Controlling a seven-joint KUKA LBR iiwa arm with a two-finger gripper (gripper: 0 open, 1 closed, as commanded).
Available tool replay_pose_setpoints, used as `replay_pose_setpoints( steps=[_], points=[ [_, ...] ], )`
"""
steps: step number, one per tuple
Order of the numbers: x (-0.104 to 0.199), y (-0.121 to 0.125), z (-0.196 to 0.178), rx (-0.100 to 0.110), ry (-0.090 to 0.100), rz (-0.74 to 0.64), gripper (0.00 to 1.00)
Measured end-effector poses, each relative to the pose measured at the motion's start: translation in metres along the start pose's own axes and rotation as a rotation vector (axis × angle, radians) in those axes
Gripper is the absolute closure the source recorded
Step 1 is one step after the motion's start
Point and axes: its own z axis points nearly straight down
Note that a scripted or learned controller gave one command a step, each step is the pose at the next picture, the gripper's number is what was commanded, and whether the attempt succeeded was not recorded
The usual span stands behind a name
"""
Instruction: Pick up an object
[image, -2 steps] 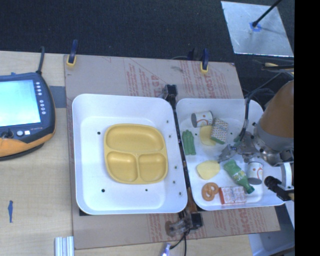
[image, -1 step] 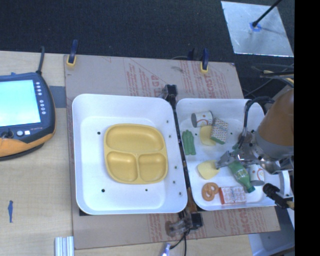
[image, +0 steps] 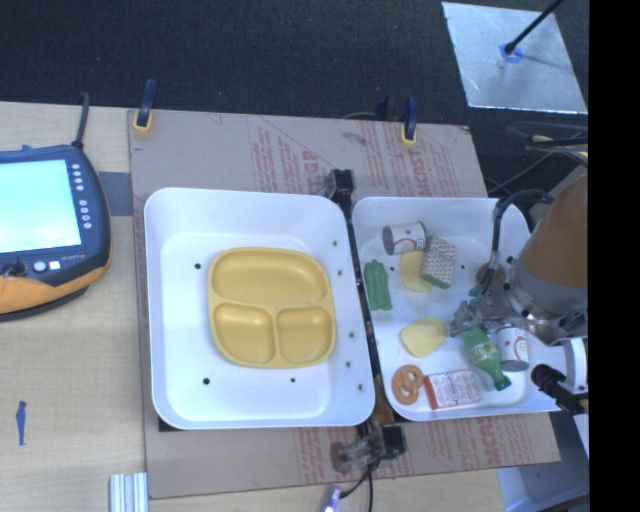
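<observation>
The right bin (image: 372, 215) holds a jumble: a small can (image: 404, 238) lying on its side at the far end, a patterned packet (image: 438, 262) beside it, a green pod (image: 377, 285) along the left wall, a yellow chip (image: 423, 337) mid-bin, a pretzel (image: 407, 383) and a red-and-white packet (image: 453, 388) nearest, and a green bottle (image: 485, 357) tilted at right.

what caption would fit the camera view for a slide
Arm's claw low over the cluttered right bin near a green bottle; yellow divided tray in the left bin.

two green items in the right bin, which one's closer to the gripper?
The green bottle, lying just below the gripper. The other green piece sits by the bin's left wall, well away.
</observation>
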Motion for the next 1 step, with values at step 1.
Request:
replay_pose_setpoints(
  steps=[1],
  points=[
    [0.0811,0.0396,-0.0906,-0.006,0.001,0.007,1.00]
  ],
)
